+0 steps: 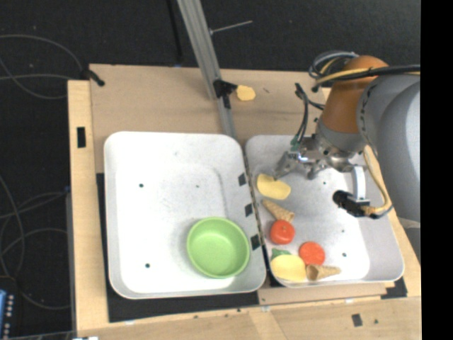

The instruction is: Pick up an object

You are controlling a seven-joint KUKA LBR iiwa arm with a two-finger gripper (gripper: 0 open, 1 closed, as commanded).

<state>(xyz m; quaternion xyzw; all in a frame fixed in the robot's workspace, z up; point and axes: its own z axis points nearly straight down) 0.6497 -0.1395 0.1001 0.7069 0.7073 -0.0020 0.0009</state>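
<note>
My gripper (299, 167) hangs over the back of the right bin (375, 250), its two fingers spread apart with nothing between them. Just to its front left lies a pale yellow piece (272, 187), close to the left fingertip but apart from it. Further forward are a small waffle cone (279, 210), a red tomato (282, 231), an orange-red round piece (311, 252), a yellow lemon (288, 268) and a second cone (323, 271). A green bowl (218, 247) sits at the front of the left bin (141, 161).
A slanted metal pole (202, 41) rises from the bench behind the bins. A small yellow item (245, 93) lies on the bench beside its foot. A black cable clip (352, 204) hangs off the arm over the right bin.
</note>
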